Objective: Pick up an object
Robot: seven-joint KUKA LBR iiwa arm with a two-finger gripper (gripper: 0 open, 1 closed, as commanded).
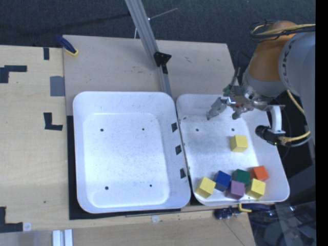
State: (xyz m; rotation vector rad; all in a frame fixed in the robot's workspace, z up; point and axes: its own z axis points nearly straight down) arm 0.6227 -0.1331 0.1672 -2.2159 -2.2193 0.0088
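Right bin [205, 137]: 7 blocks, 1 yellow block [239, 143] apart, 6 clustered at the near wall. Claw [224, 111] hangs above, fingers spread, pinching nothing, likely poised for descent.

The grey arm [300, 60] enters from the right edge of the view, its orange band [269, 55] sitting just above the wrist and yellow and black cables looping over and beside it. The wrist leans down and to the left, carrying the two-finger gripper [225, 111] above the far right part of the right bin. Its two grey fingers [215, 109] are spread apart, pointing down and left, with nothing between them
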